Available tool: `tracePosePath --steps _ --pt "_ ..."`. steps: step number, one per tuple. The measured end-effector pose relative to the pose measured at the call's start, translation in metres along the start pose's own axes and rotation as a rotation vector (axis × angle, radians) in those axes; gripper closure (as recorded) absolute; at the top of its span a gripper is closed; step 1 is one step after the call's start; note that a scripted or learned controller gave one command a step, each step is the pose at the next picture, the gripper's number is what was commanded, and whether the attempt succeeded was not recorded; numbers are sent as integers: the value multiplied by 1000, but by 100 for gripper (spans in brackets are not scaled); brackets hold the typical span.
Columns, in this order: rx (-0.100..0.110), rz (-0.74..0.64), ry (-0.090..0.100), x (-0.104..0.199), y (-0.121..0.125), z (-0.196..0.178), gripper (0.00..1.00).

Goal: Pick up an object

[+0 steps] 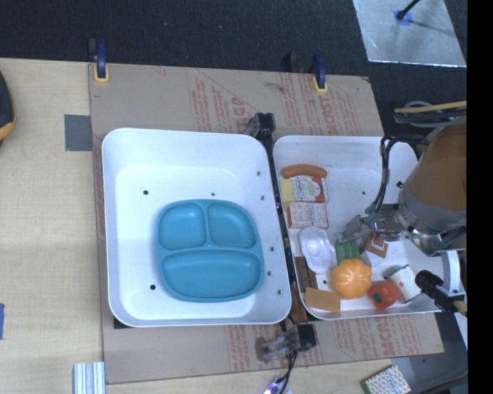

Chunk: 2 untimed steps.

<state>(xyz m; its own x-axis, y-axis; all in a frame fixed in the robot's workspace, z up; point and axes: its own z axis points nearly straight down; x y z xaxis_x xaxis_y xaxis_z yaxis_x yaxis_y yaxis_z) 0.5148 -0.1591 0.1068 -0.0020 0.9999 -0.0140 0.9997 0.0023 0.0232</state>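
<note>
The gripper (370,228) sits low over the right bin (345,148), at the end of the arm (440,179) coming in from the right. Its tip is lost among dark parts and clutter, so I cannot tell what state it is in, and I see nothing clearly held.

Anything in that bin would serve as the object to pick. Nearest the tip is a green scrap (347,238), just beside it, with a brown piece (376,245) on the other side. A little further out lie the orange (351,277) and the white spoon (316,249), touching or nearly so.

To my eye the pile is the trouble: things crowd each other, so a descent straight down onto one item, clear of its neighbours, looks wiser than a grab at the seam between two. The orange is round and may roll; the flat packets would be hard to pinch off the floor.

Counting outward: one orange, one spoon, one red tomato-like thing (384,295), one tan block (323,300), one white box (404,281), two packets (306,202), one sausage (303,171). The small bits near the tip I cannot count surely.

Left bin (131,150): one blue tray (209,249), three compartments. Two bins in all.
</note>
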Motion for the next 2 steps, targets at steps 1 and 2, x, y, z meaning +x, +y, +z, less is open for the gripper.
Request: tracePosePath --steps 1,2 --pt "-8 -2 -2 -1 3 -14 100" --pt "-7 -4 -3 -1 3 -13 0"
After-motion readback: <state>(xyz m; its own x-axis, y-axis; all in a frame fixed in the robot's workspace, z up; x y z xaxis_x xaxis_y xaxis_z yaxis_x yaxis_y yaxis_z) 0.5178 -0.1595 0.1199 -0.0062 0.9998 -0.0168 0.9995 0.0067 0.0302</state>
